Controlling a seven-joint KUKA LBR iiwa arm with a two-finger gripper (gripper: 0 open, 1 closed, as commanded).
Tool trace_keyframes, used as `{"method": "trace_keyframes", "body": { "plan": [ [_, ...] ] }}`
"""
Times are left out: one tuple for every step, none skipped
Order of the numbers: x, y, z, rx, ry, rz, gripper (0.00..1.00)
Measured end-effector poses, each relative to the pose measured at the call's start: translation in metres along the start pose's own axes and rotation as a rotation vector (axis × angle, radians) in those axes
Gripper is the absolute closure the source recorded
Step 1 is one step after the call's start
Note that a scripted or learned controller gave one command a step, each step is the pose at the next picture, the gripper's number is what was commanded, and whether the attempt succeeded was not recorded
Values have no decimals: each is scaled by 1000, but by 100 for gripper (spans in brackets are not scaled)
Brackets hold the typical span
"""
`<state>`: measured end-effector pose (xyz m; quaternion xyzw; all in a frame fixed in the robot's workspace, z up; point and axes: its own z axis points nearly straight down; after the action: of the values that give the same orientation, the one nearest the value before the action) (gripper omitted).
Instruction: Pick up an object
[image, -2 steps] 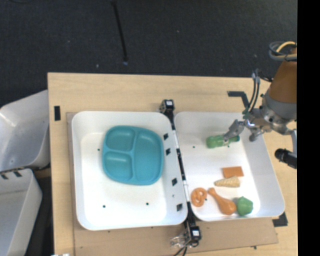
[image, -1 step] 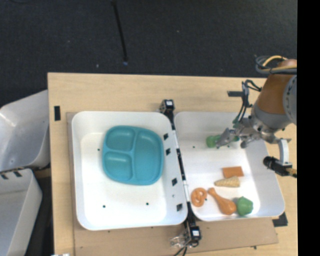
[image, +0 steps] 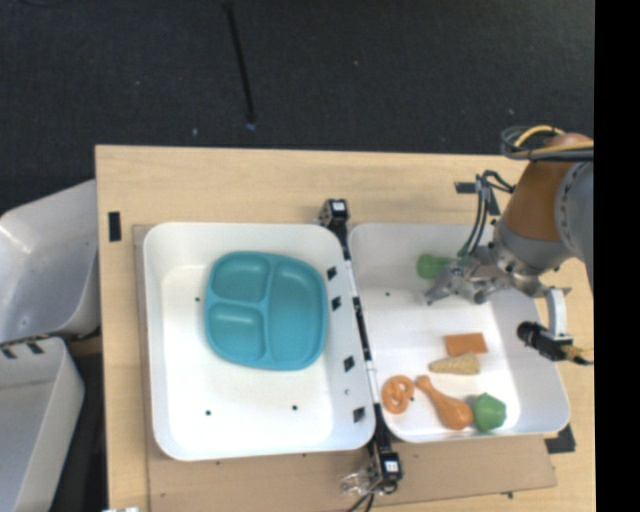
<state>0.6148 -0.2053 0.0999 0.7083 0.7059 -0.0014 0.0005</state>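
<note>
- Two white bins sit side by side on the wooden surface (image: 230, 180); the left bin (image: 170, 400) carries a teal divided plate (image: 267, 308), the right bin (image: 400, 262) holds the loose items.
- The hand (image: 462, 284) is low over the upper part of the right bin, with the grey arm (image: 545, 205) entering from the right edge.
- How far the hand is open cannot be told; nothing is seen between its parts.
- A small green object (image: 432, 265) lies just beside the hand, on its left; whether they touch cannot be told.
- An orange block (image: 466, 344) and a tan piece (image: 455, 366) lie together in the middle of the right bin, below the hand and apart from it.
- An orange pretzel-shaped item (image: 397, 393), an orange drumstick-shaped item (image: 444, 402) and a green lump (image: 489, 411) sit along the near rim, the last two touching.
- Open room: bare bin floor between the hand and the orange block, and along the left wall of the right bin.
- The plate sits towards the upper middle of its bin, with bare floor below it.
- No legible writing or brand is visible.
</note>
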Motion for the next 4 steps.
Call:
{"method": "trace_keyframes", "body": {
  "plan": [
    [-1, 1, -13, -6, -1, 0, 100],
    [-6, -5, -62, -7, 1, -2, 100],
    [-7, -4, -106, -7, 1, -7, 100],
    [49, -16, -104, -1, 3, -9, 100]
  ]
}}
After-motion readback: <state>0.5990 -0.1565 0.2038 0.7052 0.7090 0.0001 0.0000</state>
